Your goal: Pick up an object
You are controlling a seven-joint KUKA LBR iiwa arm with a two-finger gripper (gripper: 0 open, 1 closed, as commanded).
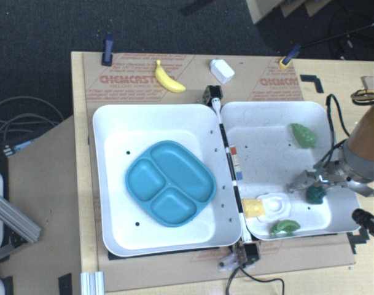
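Green leafy toy (285, 227) right bin (260, 118) front | end effector (314, 186) over dark green object (315, 195)

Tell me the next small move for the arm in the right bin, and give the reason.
Probably a short, straight descent onto the small dark green round object. The pincer sits right at it, near the right bin's right side, but nothing shows the object caught, and the view is too coarse to read the grip. The lighter green leafy toy lies well apart, so it should not interfere.
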